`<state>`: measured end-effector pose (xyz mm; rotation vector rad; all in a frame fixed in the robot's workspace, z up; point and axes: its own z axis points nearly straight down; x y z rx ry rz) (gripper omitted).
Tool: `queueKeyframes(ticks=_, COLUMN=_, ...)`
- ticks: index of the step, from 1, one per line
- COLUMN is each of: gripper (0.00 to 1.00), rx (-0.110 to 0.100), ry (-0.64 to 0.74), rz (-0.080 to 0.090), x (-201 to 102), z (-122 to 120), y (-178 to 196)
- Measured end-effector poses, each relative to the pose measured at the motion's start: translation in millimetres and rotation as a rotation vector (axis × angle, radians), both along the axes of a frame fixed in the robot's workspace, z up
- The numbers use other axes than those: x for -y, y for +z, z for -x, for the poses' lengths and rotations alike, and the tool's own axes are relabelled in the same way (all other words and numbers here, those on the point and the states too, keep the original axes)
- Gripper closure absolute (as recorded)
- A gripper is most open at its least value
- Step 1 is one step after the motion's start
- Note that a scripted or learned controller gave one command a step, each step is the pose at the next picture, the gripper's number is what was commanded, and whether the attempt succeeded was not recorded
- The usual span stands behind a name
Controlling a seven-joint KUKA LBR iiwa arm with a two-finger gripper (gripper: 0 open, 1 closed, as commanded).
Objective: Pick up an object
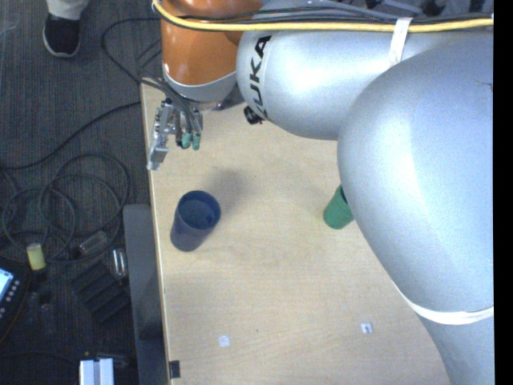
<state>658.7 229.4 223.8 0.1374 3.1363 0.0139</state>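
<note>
Hanging over the far left corner of the bin: the gripper (178,141), slung under the orange band (200,42) of the arm.
Arm: the grey KUKA arm (385,135) sweeps in from the right and takes up most of the right half of the view, its rounded casing sitting over the bin floor.
Bin: the tan floor of the bin (264,295) runs from the left rim across to where the arm covers it.
Blue cup: the dark blue cup (195,220) stands upright near the left rim, open mouth up, below the gripper and clear of it, nothing touching it.
Green object: the green object (337,210) pokes out from under the arm's casing towards the right, partly covered, so its full shape cannot be told.
In the way: nothing lies between the gripper and the blue cup; the big grey casing screens the green object from the camera.
Fingers: the fingers (191,135), green-tipped, point down and hang close together with a small gap at most; nothing sits between them and they touch nothing.
Beside the bench: black cables (64,191) loop over the dark carpet on the left, and a black shoe (61,34) shows at the top left.
</note>
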Motion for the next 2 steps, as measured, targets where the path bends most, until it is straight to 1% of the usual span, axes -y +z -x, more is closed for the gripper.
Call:
queueKeyframes(ticks=1, gripper=1.00, rx=-0.002, ry=0.057, rz=0.008, x=-4, z=35, y=-77)
queueKeyframes(ticks=2, gripper=1.00, rx=-0.001, ry=-0.080, rz=0.007, x=24, z=68, y=2)
